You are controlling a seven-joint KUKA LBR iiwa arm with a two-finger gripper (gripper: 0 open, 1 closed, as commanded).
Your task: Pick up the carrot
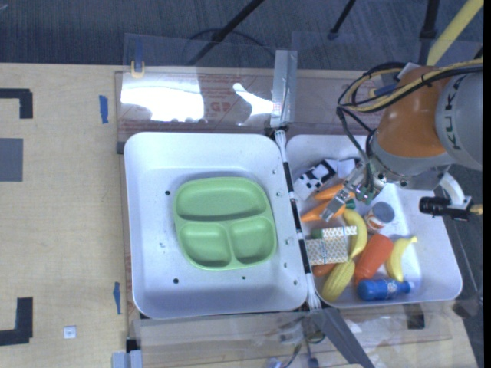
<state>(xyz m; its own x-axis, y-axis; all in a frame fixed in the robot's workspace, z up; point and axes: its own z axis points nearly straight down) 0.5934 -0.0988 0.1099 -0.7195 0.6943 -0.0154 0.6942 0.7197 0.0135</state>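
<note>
Carrot (322, 203) lies in the right bin (441, 278), long and slanted, one end up to the right under the pincer (343, 203). I cannot tell how the pincer stands. Near it lie two yellow bananas (347, 257), one orange pepper (371, 256) and one blue bottle (383, 287). One green plate (224, 222) sits in the left bin (146, 205).

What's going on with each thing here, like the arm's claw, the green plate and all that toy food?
gripper: down in the right bin, over the toy pile.
carrot: lying in the right bin, beside the gripper.
green tray: flat in the left bin, nothing on it.
bananas: lying in the pile.
blue bottle: on its side.
</note>
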